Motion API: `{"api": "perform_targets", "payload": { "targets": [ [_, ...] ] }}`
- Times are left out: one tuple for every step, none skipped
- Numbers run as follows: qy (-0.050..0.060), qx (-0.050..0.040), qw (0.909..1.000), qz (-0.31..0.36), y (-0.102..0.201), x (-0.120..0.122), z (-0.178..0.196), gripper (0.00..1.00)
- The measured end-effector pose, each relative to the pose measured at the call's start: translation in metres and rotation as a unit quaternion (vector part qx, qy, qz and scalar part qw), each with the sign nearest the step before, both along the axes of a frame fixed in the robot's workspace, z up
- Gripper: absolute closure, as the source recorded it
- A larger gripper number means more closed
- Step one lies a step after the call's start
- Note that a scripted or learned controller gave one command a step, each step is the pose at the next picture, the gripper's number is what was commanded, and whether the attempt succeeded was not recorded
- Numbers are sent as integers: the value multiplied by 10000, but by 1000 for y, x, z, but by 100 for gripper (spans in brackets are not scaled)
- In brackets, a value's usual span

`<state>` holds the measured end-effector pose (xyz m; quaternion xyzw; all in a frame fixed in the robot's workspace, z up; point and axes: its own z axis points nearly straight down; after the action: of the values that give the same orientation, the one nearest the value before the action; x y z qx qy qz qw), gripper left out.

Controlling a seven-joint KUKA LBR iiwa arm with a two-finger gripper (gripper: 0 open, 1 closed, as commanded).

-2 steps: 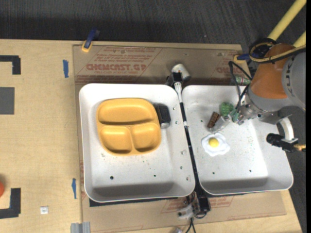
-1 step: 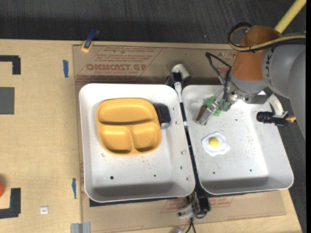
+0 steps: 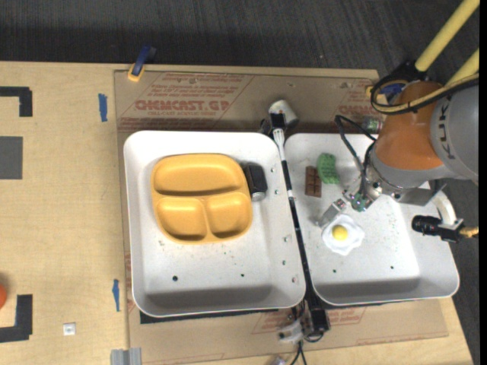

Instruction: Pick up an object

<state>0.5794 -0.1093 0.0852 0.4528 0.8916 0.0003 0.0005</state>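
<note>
The right bin [image 3: 396,280] holds a toy fried egg [image 3: 342,236], white with a yellow yolk. A small brown chocolate bar [image 3: 312,181] and a green ridged piece [image 3: 327,168] lie at the bin's far left. My gripper [image 3: 344,206] hangs low over this bin, just above and beside the egg's upper edge, to the right of the brown bar. Nothing is seen held in it. The grey arm with its orange band [image 3: 407,139] covers the bin's far right corner.
The left bin [image 3: 213,287] carries a yellow three-compartment plate [image 3: 202,196] with a small black object [image 3: 255,179] at its right edge. A divider rail [image 3: 293,204] separates the bins. A yellow pole [image 3: 453,21] slants at top right. A black cable plug [image 3: 430,224] juts over the right bin's right side.
</note>
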Motion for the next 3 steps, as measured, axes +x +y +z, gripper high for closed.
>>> {"api": "perform_targets", "payload": {
  "targets": [
    [31, 4, 9995, -306, 12, 75, -1, 0],
    [-6, 0, 9996, -297, 12, 77, 11, 100],
    [3, 2, 9996, -296, 12, 77, 11, 0]
  ]
}}
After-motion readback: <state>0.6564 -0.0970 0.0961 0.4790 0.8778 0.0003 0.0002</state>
